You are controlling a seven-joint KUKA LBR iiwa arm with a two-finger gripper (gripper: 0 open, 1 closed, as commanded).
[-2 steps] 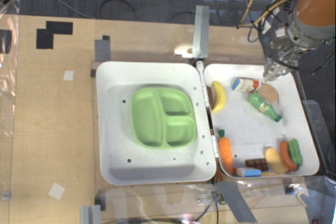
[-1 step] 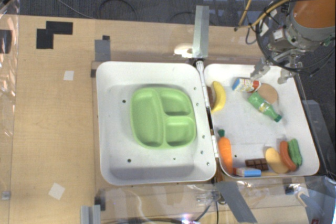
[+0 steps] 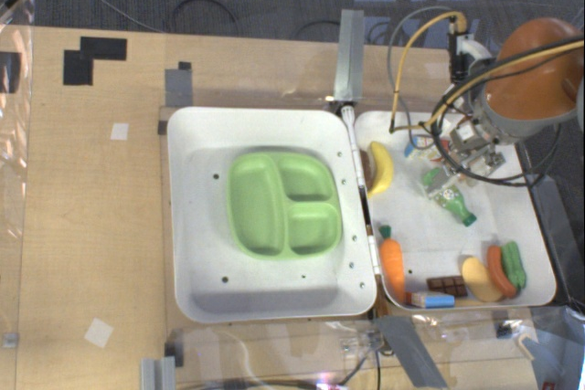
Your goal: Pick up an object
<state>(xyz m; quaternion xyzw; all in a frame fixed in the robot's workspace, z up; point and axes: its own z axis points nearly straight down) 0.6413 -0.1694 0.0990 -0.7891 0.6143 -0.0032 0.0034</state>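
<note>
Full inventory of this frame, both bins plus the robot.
left bin: 1, white, left of centre
divided tray: 1, green, inside left bin
right bin: 1, white, beside left bin
banana: 1, yellow, right bin's upper left
bottle: 1, green and clear, right bin's centre
carrot: 1, orange, right bin's lower left
chocolate bar: 1, brown, near front wall
toy vegetables: few, orange, green, yellow, lower right corner
gripper: 1, grey, above right bin's upper part
arm: 1, orange band, right

A pale wooden bench [image 3: 91,224] carries two shallow white bins side by side: the right bin [image 3: 539,283] lies beneath the gripper [image 3: 471,146], and the left bin [image 3: 196,288] sits well to its left.
</note>
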